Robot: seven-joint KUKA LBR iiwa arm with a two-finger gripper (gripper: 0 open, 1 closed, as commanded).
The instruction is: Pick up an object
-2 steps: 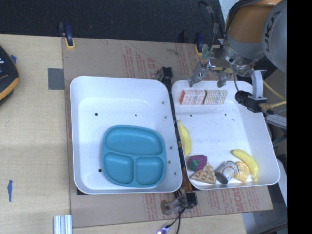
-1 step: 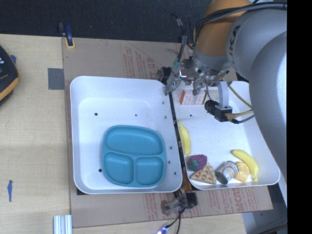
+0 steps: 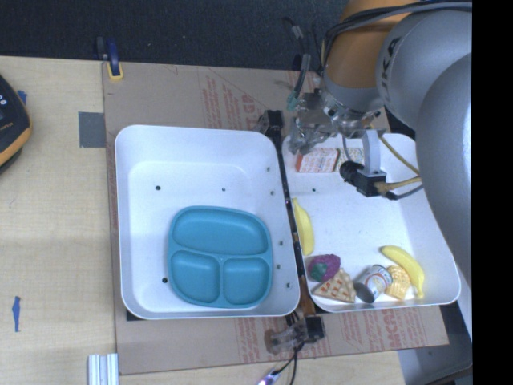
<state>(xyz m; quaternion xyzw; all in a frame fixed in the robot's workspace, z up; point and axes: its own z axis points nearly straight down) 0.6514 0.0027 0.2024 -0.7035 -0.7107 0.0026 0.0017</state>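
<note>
My gripper hangs over the far left corner of the right bin. A small white and red box lies on the bin floor just beneath and in front of it, partly covered by the gripper. Whether the two touch is unclear. Along the bin's left wall lies a yellow banana. At the near edge sit purple grapes, a pizza slice, a small can, a corn cob and a second banana.
The left bin holds a blue divided plate. The divider between the bins runs close to the gripper. The grey arm covers the right bin's far right part. A black part on a cable hangs over the bin.
</note>
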